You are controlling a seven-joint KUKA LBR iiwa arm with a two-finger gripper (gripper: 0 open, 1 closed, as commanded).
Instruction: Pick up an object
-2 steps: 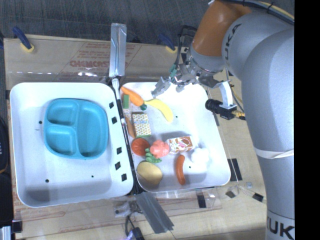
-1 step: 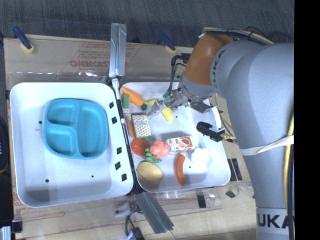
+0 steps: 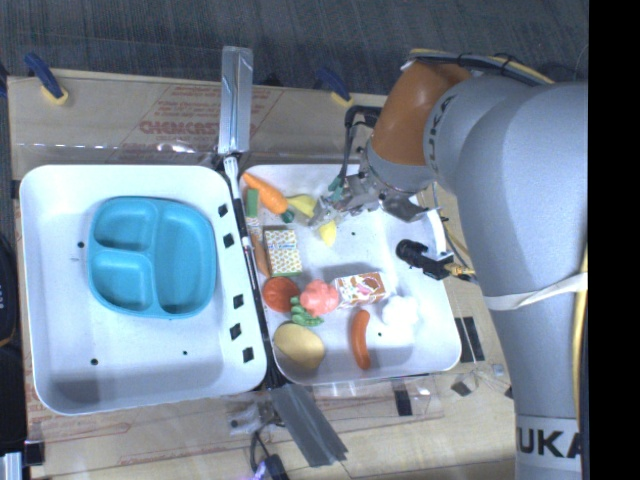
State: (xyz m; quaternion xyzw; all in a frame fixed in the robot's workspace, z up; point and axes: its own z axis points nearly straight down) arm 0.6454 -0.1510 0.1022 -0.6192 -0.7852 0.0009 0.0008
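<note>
Down at the far edge of the right bin (image 3: pixel 440 298), the claw (image 3: pixel 338 200) hangs low over the toy food, reached in from the right under the grey arm's orange band (image 3: pixel 408 118). Whether it is spread or pressed together cannot be told; the tips are small and blurred against the clutter.

Just below the claw lies a small yellow piece (image 3: pixel 327 232), perhaps a lemon, and just to its left a yellow banana-like piece (image 3: pixel 301 206). Further left of the claw sit an orange carrot (image 3: pixel 266 187) and a short green piece (image 3: pixel 252 202), close against the bin's left wall. Below and left of the claw a patterned box (image 3: pixel 282 250) lies flat. Well below the claw a red tomato (image 3: pixel 280 294) touches a pink item (image 3: pixel 320 297) with green leaves at its foot. Beside that, straight below the claw, lies a red-and-white packet (image 3: pixel 361 288). At the near end of the bin, farthest from the claw, are a tan potato-like lump (image 3: pixel 299 346), a red sausage-shaped piece (image 3: pixel 360 339) and a white object (image 3: pixel 399 315) that hardly stands out from the bin floor. Nothing is seen pinched in the claw.

Far to the claw's left, the left bin (image 3: pixel 50 348) holds a blue divided tray (image 3: pixel 153 255) lying flat. Both bins rest on the worktop (image 3: pixel 120 103).
</note>
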